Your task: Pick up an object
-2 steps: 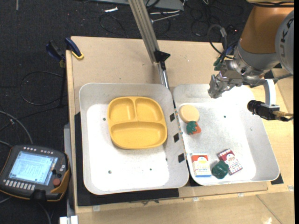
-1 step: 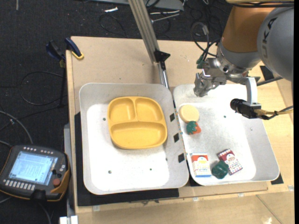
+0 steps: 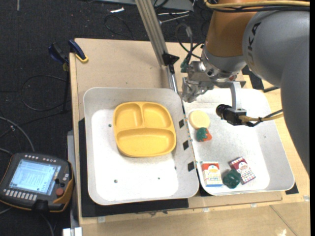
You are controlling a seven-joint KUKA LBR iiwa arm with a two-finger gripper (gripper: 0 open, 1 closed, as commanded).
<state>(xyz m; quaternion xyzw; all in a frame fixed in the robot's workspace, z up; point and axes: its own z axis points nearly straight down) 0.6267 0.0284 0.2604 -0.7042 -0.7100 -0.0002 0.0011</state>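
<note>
Claw (image 3: 193, 93) hangs over the right bin's (image 3: 275, 146) back left corner, and I cannot tell its state. Just below and right of it lies a pale yellow disc (image 3: 199, 119). I'd centre above that before descending, clear of the wall.

Even overhead light, no harsh glare. White bins (image 3: 98, 181) bright, slightly washed out. Dark floor far and left loses detail. Soft shadow beneath yellow tray (image 3: 144, 129). Focus mildly soft throughout; arm (image 3: 275, 33) at right looms large, slightly blurred.
</note>
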